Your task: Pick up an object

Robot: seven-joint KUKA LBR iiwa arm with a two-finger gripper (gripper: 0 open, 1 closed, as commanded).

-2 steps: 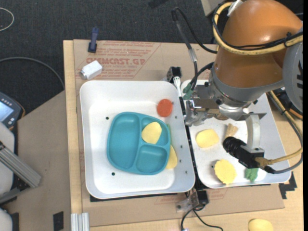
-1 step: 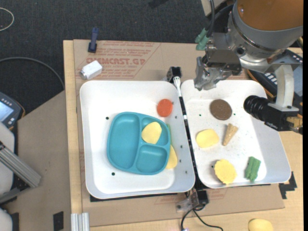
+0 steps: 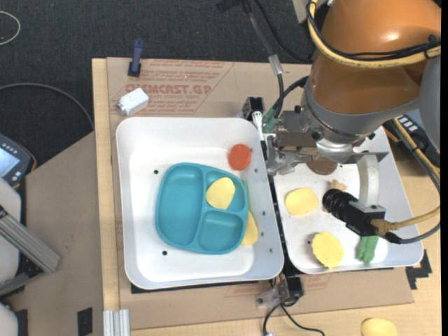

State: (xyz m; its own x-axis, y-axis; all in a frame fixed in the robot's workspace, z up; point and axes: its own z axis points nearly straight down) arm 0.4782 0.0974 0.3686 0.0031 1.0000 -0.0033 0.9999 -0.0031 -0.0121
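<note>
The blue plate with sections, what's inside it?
A pale yellow rounded piece lies in the blue divided plastic plate. Another yellow piece pokes out at its right edge; the plate covers the rest.

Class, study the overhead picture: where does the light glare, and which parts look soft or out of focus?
Camera view: glare sits on the arm's orange band, which looms large and slightly soft near the lens; the blue tray and left bin look evenly lit and sharp, with faint shadow along the bin walls.
</note>
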